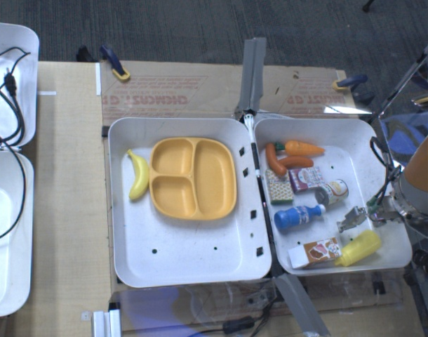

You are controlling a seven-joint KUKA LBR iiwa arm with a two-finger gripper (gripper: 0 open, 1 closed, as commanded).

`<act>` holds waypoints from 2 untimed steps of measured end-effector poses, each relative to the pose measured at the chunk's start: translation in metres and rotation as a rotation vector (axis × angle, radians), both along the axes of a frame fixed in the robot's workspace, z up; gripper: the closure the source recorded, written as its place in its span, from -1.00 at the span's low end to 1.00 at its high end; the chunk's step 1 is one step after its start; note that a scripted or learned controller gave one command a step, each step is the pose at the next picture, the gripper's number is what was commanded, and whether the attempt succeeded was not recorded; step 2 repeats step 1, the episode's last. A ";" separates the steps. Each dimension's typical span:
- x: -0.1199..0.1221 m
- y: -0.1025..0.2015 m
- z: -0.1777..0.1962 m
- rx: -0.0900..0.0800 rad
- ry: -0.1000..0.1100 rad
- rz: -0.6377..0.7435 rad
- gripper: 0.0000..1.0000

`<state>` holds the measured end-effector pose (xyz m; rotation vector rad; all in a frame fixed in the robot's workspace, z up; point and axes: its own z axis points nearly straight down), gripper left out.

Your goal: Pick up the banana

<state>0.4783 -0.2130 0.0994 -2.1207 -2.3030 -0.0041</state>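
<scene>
The yellow banana [137, 175] lies in the left bin [193, 258], along its left wall and right beside the left edge of a yellow divided plate [194, 177]. My gripper [352, 218] hangs low in the right bin [354, 135], far to the right of the banana. It sits between a blue bottle [299, 216] and a yellow squeeze bottle [358, 248]. Nothing of the banana is near it.
The right bin holds several items: a carrot [304, 147], two sausages [284, 163], a small can [332, 191], a purple box [307, 178], a checked packet [278, 186] and a carton [313, 253]. A ridge [256, 188] divides the bins. The arm [416, 188] enters at the right edge.
</scene>
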 end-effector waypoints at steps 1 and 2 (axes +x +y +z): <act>0.000 0.000 0.000 0.000 0.000 0.000 -1.00; 0.000 0.000 0.000 0.000 0.000 0.000 -1.00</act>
